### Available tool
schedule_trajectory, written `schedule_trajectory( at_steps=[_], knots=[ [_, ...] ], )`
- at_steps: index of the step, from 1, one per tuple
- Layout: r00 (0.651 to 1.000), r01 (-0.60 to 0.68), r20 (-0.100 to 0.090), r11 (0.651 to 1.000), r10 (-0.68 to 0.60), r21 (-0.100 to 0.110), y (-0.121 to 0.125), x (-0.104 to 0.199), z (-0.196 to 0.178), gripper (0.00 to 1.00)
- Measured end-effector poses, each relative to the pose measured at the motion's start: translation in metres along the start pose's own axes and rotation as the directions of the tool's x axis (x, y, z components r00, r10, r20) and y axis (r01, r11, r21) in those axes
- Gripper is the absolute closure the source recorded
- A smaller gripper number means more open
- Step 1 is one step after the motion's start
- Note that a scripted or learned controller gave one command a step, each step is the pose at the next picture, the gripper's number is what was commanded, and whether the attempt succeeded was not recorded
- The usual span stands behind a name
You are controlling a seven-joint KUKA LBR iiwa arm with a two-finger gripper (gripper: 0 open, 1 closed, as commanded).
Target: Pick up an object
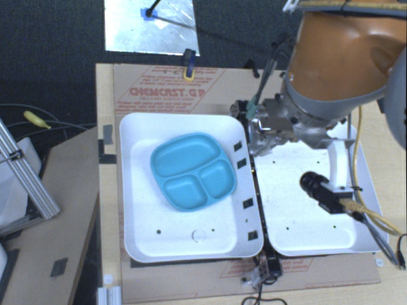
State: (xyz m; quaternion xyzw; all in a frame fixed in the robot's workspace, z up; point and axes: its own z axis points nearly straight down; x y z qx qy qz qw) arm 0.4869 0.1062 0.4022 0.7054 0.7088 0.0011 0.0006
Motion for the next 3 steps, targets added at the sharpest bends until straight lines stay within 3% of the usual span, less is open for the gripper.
schedule_trajectory(
  at_steps=[1, 2, 3],
  knots=[
    [1.000, -0.008, 0.001, 1.000, 0.008, 0.000, 0.000, -0.057, 0.015, 1.00],
    [1.000, 0.002, -0.001, 1.000, -0.002, 0.000, 0.000, 0.031, 0.017, 1.00],
    [1.000, -0.001, -0.001, 1.000, 0.001, 0.000, 0.023, 0.060, 0.018, 1.00]
  ],
)
